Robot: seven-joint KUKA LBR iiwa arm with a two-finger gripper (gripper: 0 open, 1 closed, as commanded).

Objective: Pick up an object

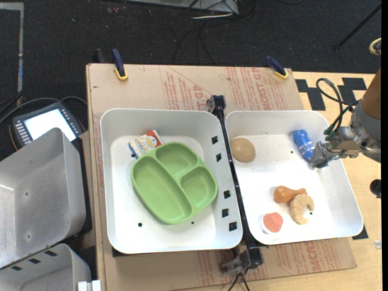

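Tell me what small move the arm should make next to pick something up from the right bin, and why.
Probably a short descent onto the blue object. The gripper sits at the right bin's far right side, right next to that object, while the tan egg-shaped piece and the orange and beige items lie farther away. Whether it already touches the blue object is unclear.

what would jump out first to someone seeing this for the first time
The big green divided plate in the left bin draws the eye first, with a small snack packet tucked at its upper edge. In the right bin, the gripper sits at a blue object near the far right side.
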